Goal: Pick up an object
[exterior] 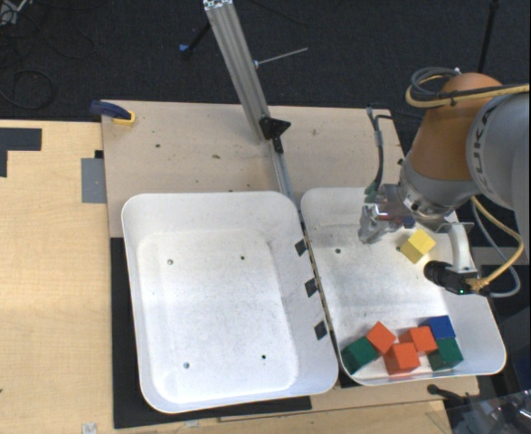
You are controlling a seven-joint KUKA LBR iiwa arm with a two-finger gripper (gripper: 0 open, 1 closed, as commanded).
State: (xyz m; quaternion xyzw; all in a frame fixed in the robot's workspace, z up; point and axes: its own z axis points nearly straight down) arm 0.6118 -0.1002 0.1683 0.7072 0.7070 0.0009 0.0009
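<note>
At the near end of the right bin (333, 283), blocks huddle together: a green block (361, 353), three orange blocks (402, 358), a dark green block (446, 357) and a blue block (440, 326). Farther up that bin, a yellow block (418, 246) sits just right of the gripper (374, 227), seemingly not between its fingers. How far the gripper is spread cannot be told from here. The left bin (156, 220) lies alongside.

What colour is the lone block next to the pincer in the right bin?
Yellow. The block shows best in the camera view, just beside the pincer.
</note>
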